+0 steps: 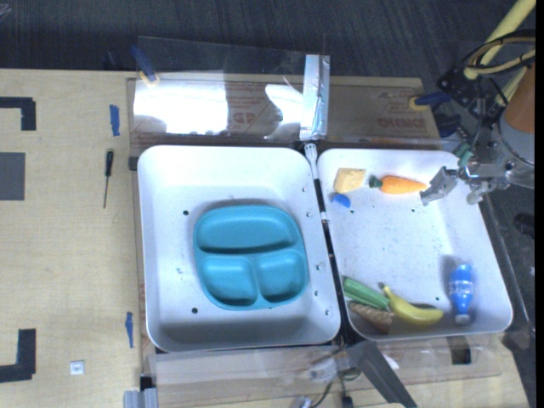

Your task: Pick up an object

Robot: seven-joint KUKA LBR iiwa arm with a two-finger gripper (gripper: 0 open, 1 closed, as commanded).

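Here, your largest items are the two white bins: the left bin (161, 185) holds a blue divided tray (251, 255) lying flat near its middle, three compartments facing up. The right bin (399, 253) carries the loose objects you can pick from. Along its near edge a yellow banana (412, 309) lies on its side, with a green pod-shaped piece (364, 292) just to its left and a brownish item (371, 316) beneath that, the three bunched together. A small blue bottle (461, 289) lies in the near right corner, close to the banana's tip. At the far edge sits an orange carrot (401, 185), and beside it to the left a pale yellow wedge (349, 179), with a tiny blue piece (341, 200) just in front of the wedge.

Your gripper (450, 181) hangs over the far right part of the right bin, just right of the carrot. Its fingers look spread somewhat apart, and nothing sits between them. The carrot lies apart from the fingertips, not touching.
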